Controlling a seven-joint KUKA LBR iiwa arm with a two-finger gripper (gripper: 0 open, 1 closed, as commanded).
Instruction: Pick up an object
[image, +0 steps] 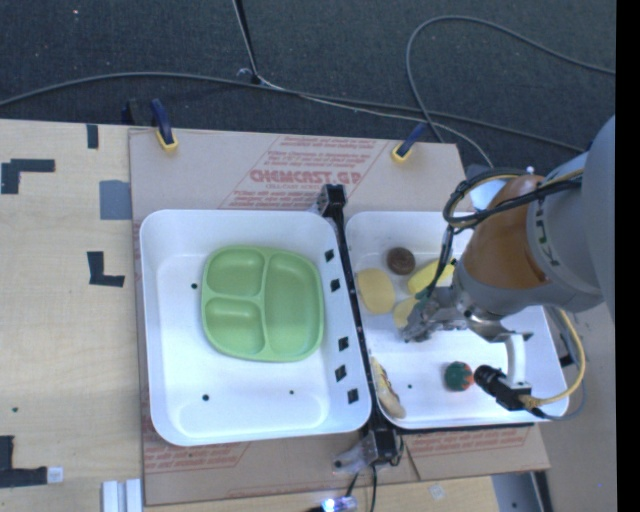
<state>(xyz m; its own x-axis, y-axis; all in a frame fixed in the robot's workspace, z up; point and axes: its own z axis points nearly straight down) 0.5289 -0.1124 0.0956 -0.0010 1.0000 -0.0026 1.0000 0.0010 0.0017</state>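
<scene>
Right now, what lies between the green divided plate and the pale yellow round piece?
In the camera view, the black divider where the two bins meet lies between the green plate and the yellow round piece.

We can read red printing on the brown board (300, 170) that lies under the two white bins: the large word looks like "CHEMCAST GP", printed at a slant just beyond the bins' far rims. Smaller red lines of the same print sit above it and along the board's near edge, but they are too small for us to read.
</scene>
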